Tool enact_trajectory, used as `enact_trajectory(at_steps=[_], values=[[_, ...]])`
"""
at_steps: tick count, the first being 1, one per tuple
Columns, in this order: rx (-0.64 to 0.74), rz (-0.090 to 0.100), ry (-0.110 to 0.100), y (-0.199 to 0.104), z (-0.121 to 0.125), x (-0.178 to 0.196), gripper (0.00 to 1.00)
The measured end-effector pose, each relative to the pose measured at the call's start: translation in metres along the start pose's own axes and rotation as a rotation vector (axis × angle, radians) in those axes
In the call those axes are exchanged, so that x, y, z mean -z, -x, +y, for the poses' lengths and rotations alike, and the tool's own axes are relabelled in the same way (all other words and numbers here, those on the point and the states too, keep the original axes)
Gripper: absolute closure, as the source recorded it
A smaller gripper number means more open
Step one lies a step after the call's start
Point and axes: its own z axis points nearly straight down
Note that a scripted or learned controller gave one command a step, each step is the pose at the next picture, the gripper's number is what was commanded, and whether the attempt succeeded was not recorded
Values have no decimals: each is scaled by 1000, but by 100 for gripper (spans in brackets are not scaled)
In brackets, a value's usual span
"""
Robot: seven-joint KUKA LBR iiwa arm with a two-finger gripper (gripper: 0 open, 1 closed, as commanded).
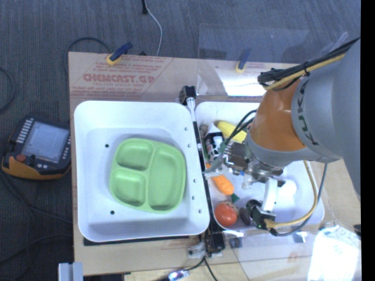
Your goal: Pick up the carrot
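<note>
The carrot (222, 184) is a short orange piece with a green tip, lying in the right bin (299, 187) near its left wall. My gripper (233, 164) hangs just above and slightly right of the carrot, largely hidden under the orange-banded wrist. Nothing shows as lifted: the carrot rests on the bin floor.
A red tomato (226, 214) lies just in front of the carrot. A yellow corn-like piece (226, 128) sits at the back of the right bin. The left bin (88, 151) holds a green divided plate (147, 174). A teach pendant (36, 148) lies on the floor at left.
</note>
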Motion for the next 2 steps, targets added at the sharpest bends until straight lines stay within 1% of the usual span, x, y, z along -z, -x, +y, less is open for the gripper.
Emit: enact_trajectory(at_steps=[1, 2], values=[[90, -2, -5, 84, 20, -80, 0], [-181, 5, 10, 77, 90, -91, 0]])
